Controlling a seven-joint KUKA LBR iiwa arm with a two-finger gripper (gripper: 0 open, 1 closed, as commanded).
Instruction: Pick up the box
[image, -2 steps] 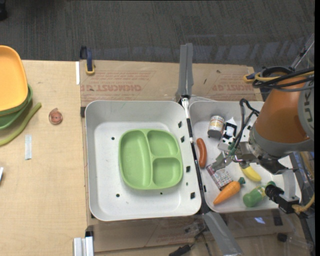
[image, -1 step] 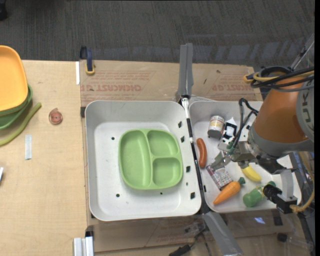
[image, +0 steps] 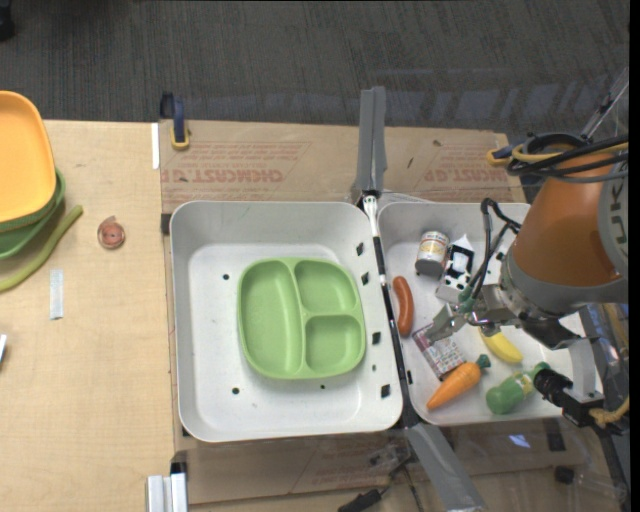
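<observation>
Camera view: grey two-finger end effector (image: 447, 322) poised over small flat pink-and-white box (image: 441, 350) at right bin's (image: 520, 412) centre, six o'clock of tin (image: 432, 250); finger spread impossible to tell.

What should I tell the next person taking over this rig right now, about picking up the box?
Gripper: low in the right bin, just above the box; open or shut can't be told.
Box: flat on the bin floor between the sausage and the carrot; not lifted.
Left bin: holds a green divided plate.
Done: arm brought over the box.
Left: grasp it and lift.
</observation>
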